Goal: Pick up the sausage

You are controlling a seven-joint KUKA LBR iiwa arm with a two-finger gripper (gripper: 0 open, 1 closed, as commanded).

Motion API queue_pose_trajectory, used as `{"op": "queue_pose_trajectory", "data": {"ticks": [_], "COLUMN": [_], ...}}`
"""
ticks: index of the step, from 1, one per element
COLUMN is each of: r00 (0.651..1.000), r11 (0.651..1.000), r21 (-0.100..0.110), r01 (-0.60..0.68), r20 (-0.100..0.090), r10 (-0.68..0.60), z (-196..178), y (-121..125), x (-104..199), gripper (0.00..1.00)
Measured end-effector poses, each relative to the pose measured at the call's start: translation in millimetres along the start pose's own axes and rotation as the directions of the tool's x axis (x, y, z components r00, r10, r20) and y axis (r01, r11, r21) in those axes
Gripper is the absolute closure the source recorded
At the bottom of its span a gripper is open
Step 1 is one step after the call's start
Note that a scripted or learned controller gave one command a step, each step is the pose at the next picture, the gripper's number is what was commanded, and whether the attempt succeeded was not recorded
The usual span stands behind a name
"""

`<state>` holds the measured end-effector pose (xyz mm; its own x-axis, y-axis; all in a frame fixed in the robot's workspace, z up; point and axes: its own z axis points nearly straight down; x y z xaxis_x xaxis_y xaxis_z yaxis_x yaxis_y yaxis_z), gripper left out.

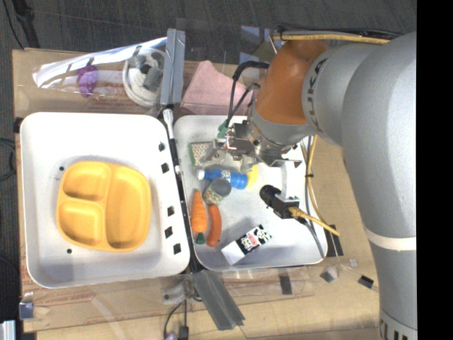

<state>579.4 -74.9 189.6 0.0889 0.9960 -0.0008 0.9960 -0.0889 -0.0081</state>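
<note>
The sausage (214, 225), a short reddish-orange piece, lies in the right bin (311, 250) near its left wall. It rests against an orange carrot (198, 214) with a green end. My gripper (231, 154) hangs over the upper part of the same bin, above a blue bottle with a yellow cap (232, 180) and a grey-blue lump (217, 189). It is well up the view from the sausage, apart from it. Nothing can be made out between its fingers.
A white box with a black-and-white print (246, 244) lies near the right bin's front wall. A patterned card (200, 151) sits at that bin's upper left. The left bin (42, 261) holds a yellow divided plate (106, 205). Pink cloth (209, 83) and a plastic bag (106, 73) lie behind the bins.
</note>
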Motion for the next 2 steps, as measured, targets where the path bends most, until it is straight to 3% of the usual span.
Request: {"op": "queue_pose_trajectory", "data": {"ticks": [1, 2], "r00": [0.99, 0.985], "r11": [0.99, 0.985], "r21": [-0.002, -0.024], "r01": [0.138, 0.17], "r20": [-0.001, 0.011], "r10": [-0.138, -0.17], "z": [96, 94], "y": [-39, -87], "x": [-35, -31], "gripper": [0.0, 0.0]}}
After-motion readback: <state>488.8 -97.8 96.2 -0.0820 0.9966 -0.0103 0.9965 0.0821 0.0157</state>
